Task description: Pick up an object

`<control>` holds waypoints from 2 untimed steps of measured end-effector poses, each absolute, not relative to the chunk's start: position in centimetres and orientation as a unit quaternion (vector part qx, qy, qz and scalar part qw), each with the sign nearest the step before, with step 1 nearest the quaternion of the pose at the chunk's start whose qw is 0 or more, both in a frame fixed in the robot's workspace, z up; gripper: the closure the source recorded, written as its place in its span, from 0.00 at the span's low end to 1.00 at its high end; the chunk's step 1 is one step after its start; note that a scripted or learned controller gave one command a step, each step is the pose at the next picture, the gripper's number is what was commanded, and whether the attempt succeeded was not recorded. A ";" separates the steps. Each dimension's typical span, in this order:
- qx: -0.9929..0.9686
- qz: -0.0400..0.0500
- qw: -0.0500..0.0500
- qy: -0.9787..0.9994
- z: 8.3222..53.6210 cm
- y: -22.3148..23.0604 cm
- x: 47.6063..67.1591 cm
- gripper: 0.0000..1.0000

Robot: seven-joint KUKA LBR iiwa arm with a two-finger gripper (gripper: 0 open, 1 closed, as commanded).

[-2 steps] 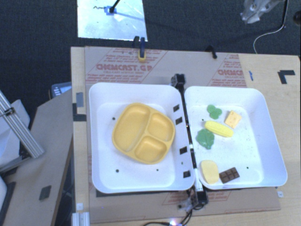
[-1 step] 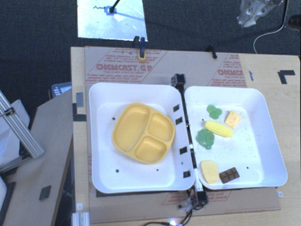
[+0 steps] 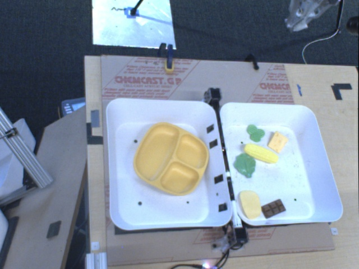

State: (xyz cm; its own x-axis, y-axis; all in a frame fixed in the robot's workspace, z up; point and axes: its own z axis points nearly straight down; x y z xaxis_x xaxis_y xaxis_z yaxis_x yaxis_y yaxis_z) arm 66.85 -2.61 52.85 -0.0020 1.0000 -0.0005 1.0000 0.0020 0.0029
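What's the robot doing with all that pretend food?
Nothing is being handled yet. The tool hangs high beyond the bench, away from both bins. The right bin holds toy food: corn, cheese, two green pieces and chocolate. A yellow divided plate sits in the left bin.

In the right bin [image 3: 322,150] lie six small food pieces, all apart from one another: a small green broccoli floret [image 3: 256,132] and a pale orange cheese wedge [image 3: 277,142] toward the far side, a yellow corn cob [image 3: 261,153] lying crosswise with a larger green leafy piece [image 3: 245,165] just below it. Near the front edge rest a pale yellow oval piece [image 3: 250,204] and, just to its right, a brown chocolate bar [image 3: 273,208].
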 end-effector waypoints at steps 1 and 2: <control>0.705 0.001 0.001 0.709 52.7 -2.1 66.8 1.00; 0.707 0.001 0.001 0.708 53.0 -2.5 66.8 1.00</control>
